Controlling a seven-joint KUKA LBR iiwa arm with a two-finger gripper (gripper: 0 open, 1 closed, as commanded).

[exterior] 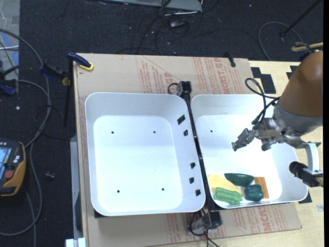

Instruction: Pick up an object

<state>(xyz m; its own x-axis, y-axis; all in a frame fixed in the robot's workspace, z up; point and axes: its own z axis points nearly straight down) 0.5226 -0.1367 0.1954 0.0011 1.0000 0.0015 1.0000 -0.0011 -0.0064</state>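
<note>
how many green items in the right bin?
3, all clustered at its near edge: a dark green piece on top, a bumpy light green one lower left, a teal one lower right. More could be hidden underneath.

Smooth white plastic bins (103, 107) on matt cardboard (154, 71).

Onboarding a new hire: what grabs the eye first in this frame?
The grey arm with its orange band reaching in from the right, its gripper hanging over the middle of the right bin. Next, a tight cluster in that bin's near corner: a dark green object, a teal one, a ridged green piece and something yellow.
</note>
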